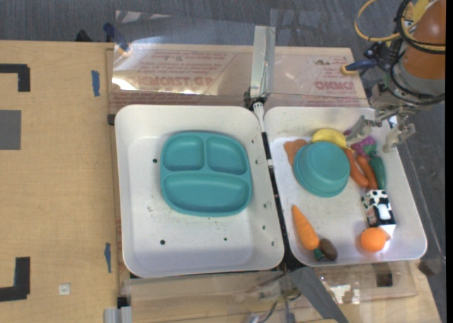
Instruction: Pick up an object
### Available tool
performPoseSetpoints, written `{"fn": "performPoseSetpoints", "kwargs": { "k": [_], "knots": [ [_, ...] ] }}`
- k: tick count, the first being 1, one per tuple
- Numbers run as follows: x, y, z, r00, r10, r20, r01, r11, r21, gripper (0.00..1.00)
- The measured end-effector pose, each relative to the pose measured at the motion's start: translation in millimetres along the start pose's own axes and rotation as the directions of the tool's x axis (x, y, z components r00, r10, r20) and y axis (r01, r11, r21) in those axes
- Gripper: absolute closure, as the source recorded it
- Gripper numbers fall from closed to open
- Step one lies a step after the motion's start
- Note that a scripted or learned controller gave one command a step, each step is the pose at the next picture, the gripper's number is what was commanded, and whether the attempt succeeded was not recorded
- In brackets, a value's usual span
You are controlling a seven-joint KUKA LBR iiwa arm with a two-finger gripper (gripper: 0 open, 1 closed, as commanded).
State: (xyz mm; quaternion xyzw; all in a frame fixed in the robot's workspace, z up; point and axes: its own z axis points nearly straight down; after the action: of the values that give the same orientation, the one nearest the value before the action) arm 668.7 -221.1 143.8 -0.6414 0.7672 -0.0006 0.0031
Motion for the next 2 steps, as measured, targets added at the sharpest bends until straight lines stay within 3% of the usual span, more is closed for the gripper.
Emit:
{"fn": "performPoseSetpoints", "kwargs": {
  "k": [1, 2],
  "knots": [
    [3, 74, 56, 0.999, 0.041, 0.007, -0.041, 0.999, 0.000, 0.00],
    [5, 69, 38, 0.999, 0.044, 0.000, -0.044, 0.999, 0.019, 1.00]
  ]
}}
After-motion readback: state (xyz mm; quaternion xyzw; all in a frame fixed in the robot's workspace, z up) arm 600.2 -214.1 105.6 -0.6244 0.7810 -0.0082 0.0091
